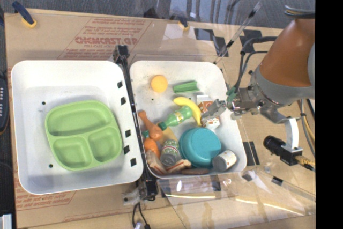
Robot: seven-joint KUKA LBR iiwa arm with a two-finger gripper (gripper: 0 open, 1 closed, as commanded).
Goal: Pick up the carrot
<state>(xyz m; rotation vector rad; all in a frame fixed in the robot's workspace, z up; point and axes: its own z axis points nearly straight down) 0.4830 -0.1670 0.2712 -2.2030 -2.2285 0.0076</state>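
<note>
The carrot (148,125) is a short orange-brown root lying at a slant near the left wall of the right bin (217,73), among other items. A rounder orange piece (151,145) lies just below it. My gripper (213,108) hangs over the right side of that bin, beside the banana (189,105) and above a small white and red box (212,123). It is well to the right of the carrot. It looks open, with nothing between its fingers.
The right bin also holds a yellow ball (158,83), a green pod (185,86), a green bottle (179,115), a teal bowl (200,146), a can (170,153) and a grey-white cup (225,160). A green divided plate (83,134) lies in the left bin (27,78).
</note>
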